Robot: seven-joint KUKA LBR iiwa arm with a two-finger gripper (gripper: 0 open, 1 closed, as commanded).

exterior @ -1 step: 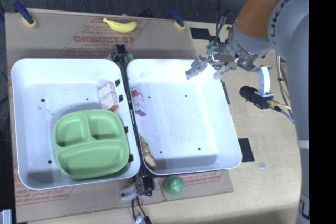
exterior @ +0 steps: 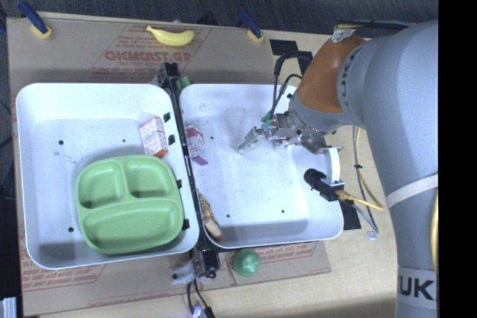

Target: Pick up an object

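My gripper [exterior: 249, 139] hovers over the middle of the right bin [exterior: 253, 220], its fingers pointing left, open, with nothing between them. A small pink and white packet [exterior: 195, 144] lies to its left, against the right bin's left wall. A tan, elongated object [exterior: 208, 220] rests in that bin's front left corner. The left bin [exterior: 45, 123] holds a green divided plate [exterior: 130, 201] and a red and white packet [exterior: 153, 136] just behind the plate.
A green ball [exterior: 246, 261] sits on the cardboard in front of the right bin. A yellow banana [exterior: 171, 35] lies behind the bins, with blue clamps [exterior: 33, 18] at the back edge. The grey arm [exterior: 387, 108] covers the right bin's right side.
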